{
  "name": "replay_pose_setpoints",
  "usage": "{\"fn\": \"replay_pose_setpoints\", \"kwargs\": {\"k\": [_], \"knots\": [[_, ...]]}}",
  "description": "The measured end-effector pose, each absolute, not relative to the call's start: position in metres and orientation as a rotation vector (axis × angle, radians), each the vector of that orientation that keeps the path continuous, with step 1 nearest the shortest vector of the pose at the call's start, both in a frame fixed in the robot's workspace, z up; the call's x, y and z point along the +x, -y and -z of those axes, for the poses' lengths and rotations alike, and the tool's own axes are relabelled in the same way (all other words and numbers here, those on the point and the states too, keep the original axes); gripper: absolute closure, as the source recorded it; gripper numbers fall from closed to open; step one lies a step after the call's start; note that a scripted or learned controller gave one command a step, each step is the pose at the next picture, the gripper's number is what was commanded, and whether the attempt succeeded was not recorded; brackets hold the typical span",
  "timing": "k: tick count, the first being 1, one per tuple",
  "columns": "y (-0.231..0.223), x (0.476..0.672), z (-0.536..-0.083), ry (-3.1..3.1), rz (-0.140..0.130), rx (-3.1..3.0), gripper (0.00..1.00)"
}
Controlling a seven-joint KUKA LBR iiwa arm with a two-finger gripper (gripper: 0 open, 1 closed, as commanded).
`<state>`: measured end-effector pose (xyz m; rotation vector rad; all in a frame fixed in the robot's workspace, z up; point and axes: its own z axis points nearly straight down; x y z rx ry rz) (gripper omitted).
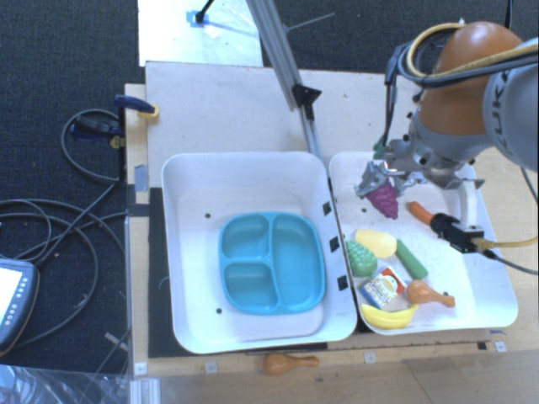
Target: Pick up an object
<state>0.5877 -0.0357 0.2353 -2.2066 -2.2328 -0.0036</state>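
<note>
Hovering low over the far-left part of the right bin (487, 286), the pincer (375, 180) sits right against the grapes (386, 202), a purple bunch poking out from under its near side. Whether the bunch is truly gripped, and how wide the pincer stands, I cannot tell from this slant. The step in hand looks like the grasp itself, so the care goes into centring: the pincer seems set a touch toward the far-left end of the grapes, and a bite on that end alone would likely let the knobbly bunch swing or slip out. It would do better to come over the middle of the bunch, close across its narrow width, and then rise straight up before any sideways travel, since the bin's far wall is near. The carrot (421, 214) lies just beside the grapes on the arm's side, apart from them, and a straight lift should leave it alone. Nearer the camera the lemon (376, 243), cucumber (412, 260) and banana (389, 316) lie well clear of the grasp. The left bin (189, 225) holds a blue tray (272, 263), and plays no part here
</note>
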Motion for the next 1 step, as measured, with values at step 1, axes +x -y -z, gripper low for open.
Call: {"fn": "replay_pose_setpoints", "kwargs": {"k": [1], "knots": [[-0.0153, 0.5638, -0.2239, 2.231, 0.001, -2.207, 1.00]]}}
